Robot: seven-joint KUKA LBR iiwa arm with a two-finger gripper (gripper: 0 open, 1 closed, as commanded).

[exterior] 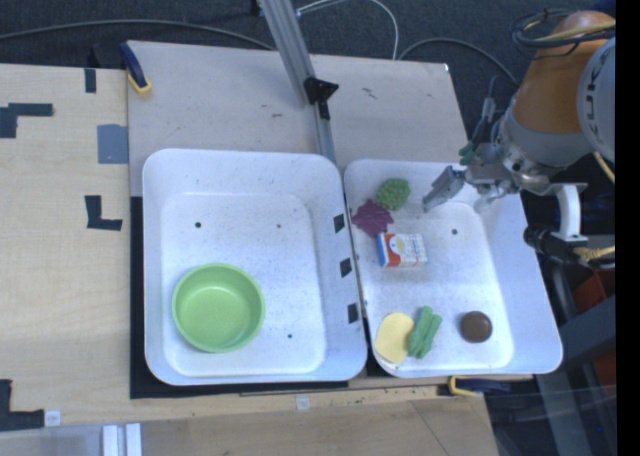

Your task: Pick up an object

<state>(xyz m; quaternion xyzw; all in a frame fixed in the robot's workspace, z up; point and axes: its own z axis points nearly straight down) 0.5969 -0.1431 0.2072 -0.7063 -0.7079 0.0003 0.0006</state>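
Counter (230, 114): pale wood at left w/ dark tape marks, grey-beige board behind the bins.
Clamp (137, 72): blue/yellow, upper left of frame, on board's corner.
Left bin (240, 184): white, shallow, center-left of frame.
Green bowl (218, 307): lower-left part of left bin, upright, well apart from everything else.
Metal pole (290, 34): grey, slants from top center down to the gap btwn bins.
Right bin (520, 294): white, touching left bin along its side, center-right of frame.
Purple item (371, 216): upper-left of right bin, just beside the green bumpy item.
Green bumpy item (393, 193): near bin's top edge, just left of claw.
Small carton (402, 249): white w/ red/blue print, mid-bin, below purple item.
Yellow item (394, 336): bottom-left of right bin, touching the green pod.
Green pod (424, 331): lies along yellow item's right side.
Brown ball (475, 326): bottom right of bin, apart from pod.
Claw (462, 189): over top of right bin, fingers spread wide, nothing btwn them; one grey finger points down-left toward the bumpy item.
Arm (555, 94): grey w/ orange band, right edge of frame.
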